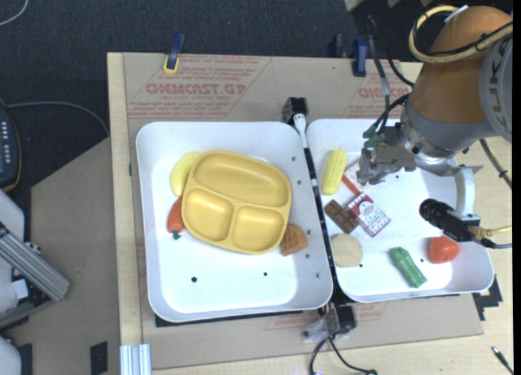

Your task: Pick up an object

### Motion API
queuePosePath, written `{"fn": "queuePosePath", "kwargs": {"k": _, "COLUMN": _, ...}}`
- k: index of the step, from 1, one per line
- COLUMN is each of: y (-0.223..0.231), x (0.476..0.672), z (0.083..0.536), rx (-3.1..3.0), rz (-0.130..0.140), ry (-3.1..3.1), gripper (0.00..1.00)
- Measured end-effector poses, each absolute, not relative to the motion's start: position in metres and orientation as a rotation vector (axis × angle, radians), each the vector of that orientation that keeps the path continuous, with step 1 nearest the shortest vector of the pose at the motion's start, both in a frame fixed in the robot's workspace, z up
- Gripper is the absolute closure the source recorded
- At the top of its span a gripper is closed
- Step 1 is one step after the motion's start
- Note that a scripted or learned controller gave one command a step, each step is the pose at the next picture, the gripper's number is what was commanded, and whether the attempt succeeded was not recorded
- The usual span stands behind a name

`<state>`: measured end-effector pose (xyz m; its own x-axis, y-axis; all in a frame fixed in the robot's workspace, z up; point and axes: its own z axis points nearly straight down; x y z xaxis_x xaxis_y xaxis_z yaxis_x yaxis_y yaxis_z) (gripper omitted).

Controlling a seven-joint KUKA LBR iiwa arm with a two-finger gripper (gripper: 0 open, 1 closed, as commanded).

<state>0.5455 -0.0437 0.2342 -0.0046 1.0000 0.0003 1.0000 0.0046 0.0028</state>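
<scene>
Hovers over the right bin point(480, 280), tool point(376, 163) low beside the corn cob point(334, 170); cannot tell whether open or closed. Nearby lie a red packet point(371, 216), green block point(406, 268) and tomato point(442, 250).

A robotics lab or test bench is shown. Two white bins point(155, 202) are set on a board point(244, 80) printed with a maker's name, held by clamps point(172, 54) at the far edge. Loose cables point(342, 353) are seen near, dark carpet point(98, 7) far, and a metal rail point(32, 263) at left.
</scene>
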Motion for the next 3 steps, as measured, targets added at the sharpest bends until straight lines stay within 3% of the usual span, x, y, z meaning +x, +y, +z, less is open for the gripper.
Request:
{"fn": "queuePosePath", "kwargs": {"k": 1, "y": -0.042, "x": 0.533, "z": 0.218, "rx": 2.224, "rz": -0.003, "ry": 2.224, "gripper": 1.0}}
{"fn": "queuePosePath", "kwargs": {"k": 3, "y": -0.051, "x": 0.533, "z": 0.226, "rx": 2.221, "rz": 0.002, "ry": 2.219, "gripper": 1.0}}
